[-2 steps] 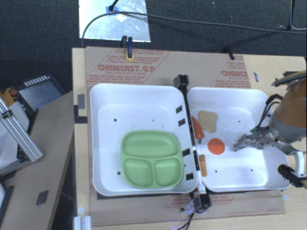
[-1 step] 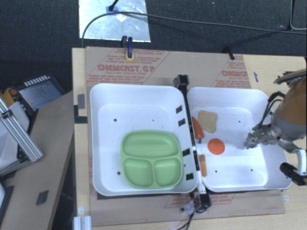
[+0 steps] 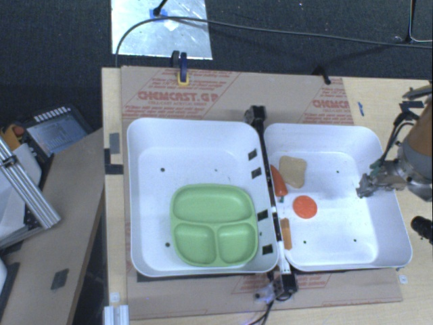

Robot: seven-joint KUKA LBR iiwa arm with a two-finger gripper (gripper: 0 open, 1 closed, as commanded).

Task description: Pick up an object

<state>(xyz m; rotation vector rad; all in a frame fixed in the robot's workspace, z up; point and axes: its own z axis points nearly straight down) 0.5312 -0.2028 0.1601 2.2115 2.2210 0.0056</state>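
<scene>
Dark carpet behind, cardboard-covered surface [image 3: 203, 93] with two white bins. The right bin [image 3: 338, 256] has an orange disc [image 3: 305, 207] near its left wall, with a tan piece [image 3: 293, 170] beside it. The pincer [image 3: 365, 185] sits by that bin's right wall; can't tell if it's open or closed.

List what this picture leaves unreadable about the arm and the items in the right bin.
- End effector: small and blurred in the camera view, so its grip state is unreadable.
- Arm: cut off by the right edge.
- Orange stick: lying against the divider, too small to identify.
- Tan piece: too blurred to identify.
</scene>
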